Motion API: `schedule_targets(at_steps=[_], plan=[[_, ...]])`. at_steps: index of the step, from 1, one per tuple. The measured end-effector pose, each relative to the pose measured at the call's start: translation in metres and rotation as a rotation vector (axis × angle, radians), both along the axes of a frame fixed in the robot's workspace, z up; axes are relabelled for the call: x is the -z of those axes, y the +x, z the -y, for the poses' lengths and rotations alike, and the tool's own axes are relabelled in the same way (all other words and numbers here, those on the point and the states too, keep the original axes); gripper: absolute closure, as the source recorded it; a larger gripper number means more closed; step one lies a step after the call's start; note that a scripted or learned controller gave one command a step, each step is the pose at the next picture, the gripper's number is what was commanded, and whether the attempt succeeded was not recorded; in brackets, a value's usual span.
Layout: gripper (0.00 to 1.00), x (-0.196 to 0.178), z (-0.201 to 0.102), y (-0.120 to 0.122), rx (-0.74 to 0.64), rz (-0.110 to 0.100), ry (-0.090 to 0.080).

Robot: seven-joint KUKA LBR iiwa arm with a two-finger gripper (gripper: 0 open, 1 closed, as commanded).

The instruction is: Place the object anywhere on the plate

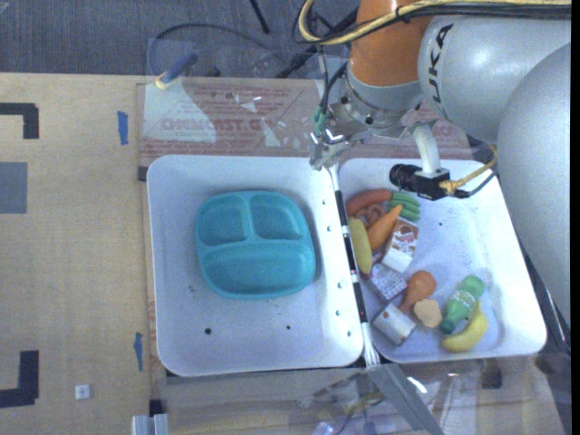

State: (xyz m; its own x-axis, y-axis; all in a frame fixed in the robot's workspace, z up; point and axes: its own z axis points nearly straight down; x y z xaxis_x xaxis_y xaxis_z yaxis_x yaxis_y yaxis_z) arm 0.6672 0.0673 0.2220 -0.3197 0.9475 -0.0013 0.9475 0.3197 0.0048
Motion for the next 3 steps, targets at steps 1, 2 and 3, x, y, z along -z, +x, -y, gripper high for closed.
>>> schedule_targets(at_steps=[1, 2, 3], plan=[[1.00, 0.064, -0.042, -0.001, -0.118, -0.005, 0.000], [1.00, 0.072, -0.123, -0.038, -0.217, -0.005, 0.000], [1.00, 0.044, -0.144, -0.092, -0.548, -0.005, -0.001]])
